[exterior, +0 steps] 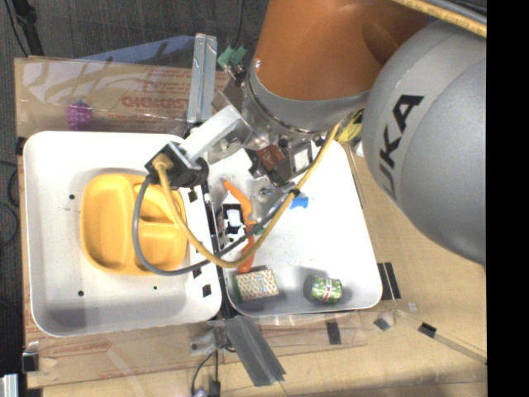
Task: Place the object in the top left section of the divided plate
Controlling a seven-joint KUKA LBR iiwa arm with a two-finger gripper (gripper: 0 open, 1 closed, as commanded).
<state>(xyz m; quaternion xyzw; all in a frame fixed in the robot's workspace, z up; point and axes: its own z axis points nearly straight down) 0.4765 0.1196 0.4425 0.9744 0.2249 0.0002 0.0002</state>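
Note:
A yellow divided plate (116, 222) lies in the left bin (50, 296); its sections look bare, and a grey cable (142, 238) loops over its right part. My gripper (271, 165) hangs over the upper part of the right bin (351, 246), mostly hidden under the wide orange wrist band (331, 40). Below it in the right bin lie a thin orange piece (235, 194), a small blue object (299, 201), a green can (323, 289) and a patterned block (256, 284). I see no object held.
The grey arm body (438, 139) covers the upper right of the view. A black bracket with cables (178, 165) sits over the divider between the bins. Cardboard with red lettering (124, 98) lies behind the left bin.

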